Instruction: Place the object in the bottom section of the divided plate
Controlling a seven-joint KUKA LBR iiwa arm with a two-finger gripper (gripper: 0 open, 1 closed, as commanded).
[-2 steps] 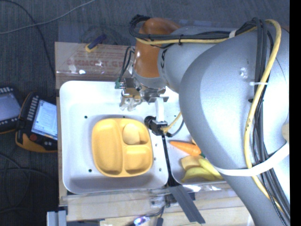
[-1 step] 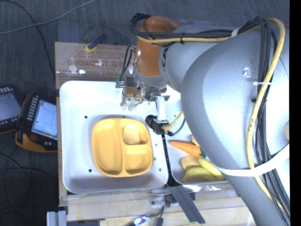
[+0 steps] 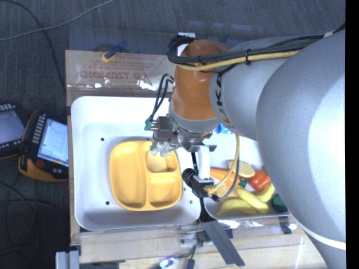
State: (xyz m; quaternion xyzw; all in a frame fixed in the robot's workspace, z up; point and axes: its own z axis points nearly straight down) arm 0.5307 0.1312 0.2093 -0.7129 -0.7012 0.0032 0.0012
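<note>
In the left bin, which is white, smooth and shallow with rounded corners, you have one yellow divided plate, a glossy, rounded-square moulded piece with raised ridges that split it into three sections: one large one on its left and two smaller ones on its right. A pale, cream-coloured rounded object sits at the upper right section of the plate, directly under the hand. The hand touches or nearly touches the top of it, but the wrist blocks your view, so you cannot tell whether the object is actually gripped, nor how the hand is set. The near right section of the plate looks bare and shiny.

The arm is smooth grey metal with a rounded orange band above the wrist, and yellow and black cables run along it.

In the right bin, largely hidden by the arm, you can make out a heap of plastic toy food: two yellow bananas, curved and glossy, one orange carrot-like piece, one red piece and a bit of green.

On the floor left of the table lies one pendant with a lit screen.
</note>
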